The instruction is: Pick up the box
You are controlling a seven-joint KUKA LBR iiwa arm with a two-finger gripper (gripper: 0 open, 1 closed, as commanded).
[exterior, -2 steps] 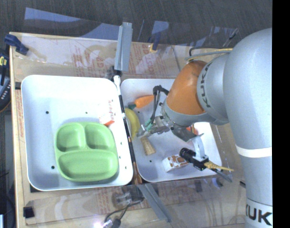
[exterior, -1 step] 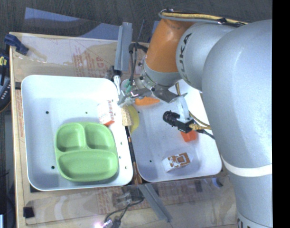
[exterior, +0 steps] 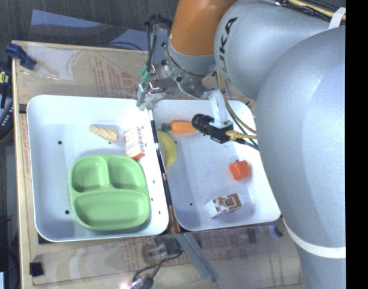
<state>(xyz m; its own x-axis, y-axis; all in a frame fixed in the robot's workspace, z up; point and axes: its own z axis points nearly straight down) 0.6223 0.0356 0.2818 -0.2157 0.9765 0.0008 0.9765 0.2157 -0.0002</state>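
Bright even overhead light, soft shadows, mild glare on white bins (exterior: 39, 110), slightly grainy

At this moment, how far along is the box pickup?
Nothing looks done: the box lies in the left bin beside the green tray. The pincer is at the bins' top edge, above the box, not on it. Descent, grasp and lift remain.

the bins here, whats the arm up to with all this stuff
A grey KUKA arm reaches in from the right, its gripper at the far edge where the two white bins meet. Nothing shows between its fingers. The left bin holds a green divided plate, a wafer-like piece and a small red-and-white box. The right bin holds a banana, a carrot, an orange block and a small white carton. The pick has not happened yet.
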